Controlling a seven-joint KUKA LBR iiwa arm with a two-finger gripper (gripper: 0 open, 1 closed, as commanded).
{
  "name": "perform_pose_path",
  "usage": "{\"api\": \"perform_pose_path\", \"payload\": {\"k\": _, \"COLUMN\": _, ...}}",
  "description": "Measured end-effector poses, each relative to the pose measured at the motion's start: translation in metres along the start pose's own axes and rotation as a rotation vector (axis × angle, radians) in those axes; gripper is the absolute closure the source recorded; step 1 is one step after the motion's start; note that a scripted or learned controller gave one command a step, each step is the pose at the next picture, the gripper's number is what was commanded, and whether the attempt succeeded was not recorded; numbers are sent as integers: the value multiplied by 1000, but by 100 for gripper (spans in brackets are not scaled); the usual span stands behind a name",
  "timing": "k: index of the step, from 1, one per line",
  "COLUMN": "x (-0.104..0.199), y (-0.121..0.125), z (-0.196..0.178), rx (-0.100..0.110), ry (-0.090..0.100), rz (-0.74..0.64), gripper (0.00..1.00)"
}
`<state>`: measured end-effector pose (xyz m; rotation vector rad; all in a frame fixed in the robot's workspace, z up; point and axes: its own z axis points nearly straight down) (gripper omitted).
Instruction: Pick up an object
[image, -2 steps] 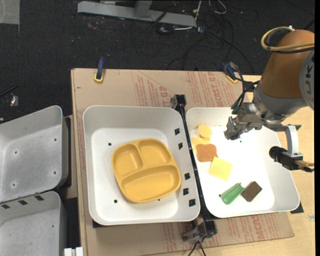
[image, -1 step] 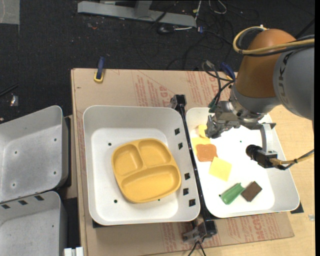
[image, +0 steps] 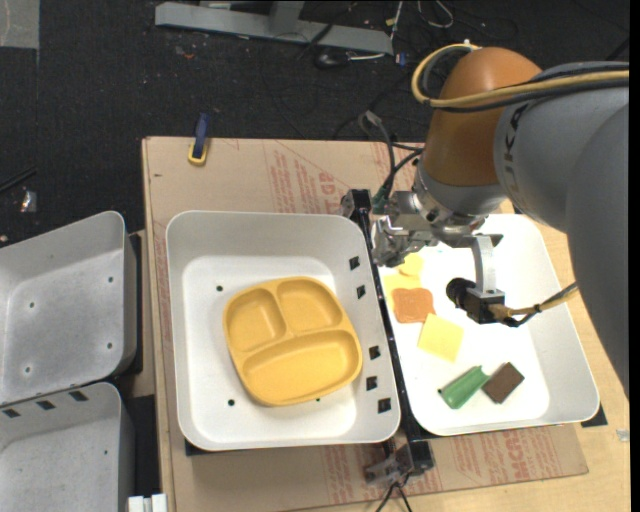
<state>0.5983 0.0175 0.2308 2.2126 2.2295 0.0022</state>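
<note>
A: What lies nearest the camera?
B: The grey arm (image: 570, 120), entering from the right, its orange band (image: 478, 105) above the wrist.
A: And the gripper (image: 400, 240)?
B: Over the right bin (image: 560, 400), at its far left corner; whether it is spread or pinching cannot be told.
A: The objects?
B: An orange block (image: 412, 304), yellow block (image: 440, 337), green piece (image: 461, 387) and brown block (image: 502, 382) lie in the right bin; a yellow divided plate (image: 292, 340) occupies the left bin (image: 200, 250).

Robotics lab. Evidence: grey industrial arm with orange band (image: 478, 90); two shallow white plastic bins (image: 190, 240) on cardboard-covered tabletop (image: 260, 165); loose black cables (image: 385, 140); dark carpet floor (image: 90, 80).
</note>
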Motion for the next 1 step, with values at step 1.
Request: {"api": "perform_pose_path", "payload": {"k": 1, "x": 51, "y": 9, "z": -10, "rx": -1, "ry": 1, "rz": 0, "gripper": 100}}
